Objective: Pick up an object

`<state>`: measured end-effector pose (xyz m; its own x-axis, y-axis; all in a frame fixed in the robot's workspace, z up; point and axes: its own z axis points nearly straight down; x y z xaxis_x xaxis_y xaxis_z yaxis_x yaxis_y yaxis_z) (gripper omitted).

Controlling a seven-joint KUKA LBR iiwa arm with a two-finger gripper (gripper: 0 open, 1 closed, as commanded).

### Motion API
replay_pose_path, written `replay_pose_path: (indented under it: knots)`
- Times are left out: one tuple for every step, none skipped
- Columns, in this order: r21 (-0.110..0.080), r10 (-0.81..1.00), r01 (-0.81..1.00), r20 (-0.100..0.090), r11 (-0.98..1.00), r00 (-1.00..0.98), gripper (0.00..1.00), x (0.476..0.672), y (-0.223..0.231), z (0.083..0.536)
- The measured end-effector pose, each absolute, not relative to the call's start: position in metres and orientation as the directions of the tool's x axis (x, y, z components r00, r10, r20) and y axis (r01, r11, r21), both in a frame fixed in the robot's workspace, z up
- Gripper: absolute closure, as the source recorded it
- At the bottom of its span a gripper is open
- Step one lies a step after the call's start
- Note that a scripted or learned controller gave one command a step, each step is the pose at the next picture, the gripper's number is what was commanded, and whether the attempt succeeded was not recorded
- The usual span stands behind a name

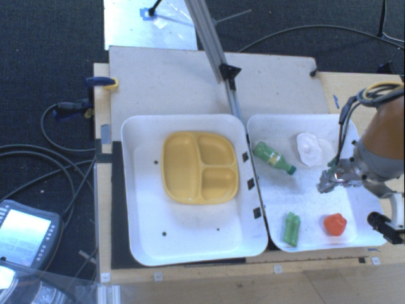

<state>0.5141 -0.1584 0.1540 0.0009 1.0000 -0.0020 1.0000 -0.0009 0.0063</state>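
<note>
Green bottle (273,158) — yellow label, unreadable, pincer (326,182) nearby

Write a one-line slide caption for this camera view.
Gripper hovers over right bin among green bottle, red object; yellow tray in left bin.

Even, soft light is falling from overhead, and it is washing the two white bins (190,233) out until their surfaces are losing detail. Shadows are staying faint: a thin grey one is hugging the yellow divided plate (200,167) along its lower edge. Left of the bins, the dark carpet (44,62) is sinking into grainy murk. A screen (22,232) far below-left of the plate is glaring pale. The whole picture is looking slightly soft and noisy.
</note>
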Motion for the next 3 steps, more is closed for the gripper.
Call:
replay_pose_path:
  knots:
    - [0.007,1.0,1.0,-0.002,0.007,-0.007,1.0,0.51,-0.151,0.204]
    - [0.006,1.0,1.0,-0.001,0.006,-0.006,1.0,0.512,-0.151,0.225]
    - [0.005,1.0,1.0,0.001,0.012,-0.012,1.0,0.546,-0.101,0.226]
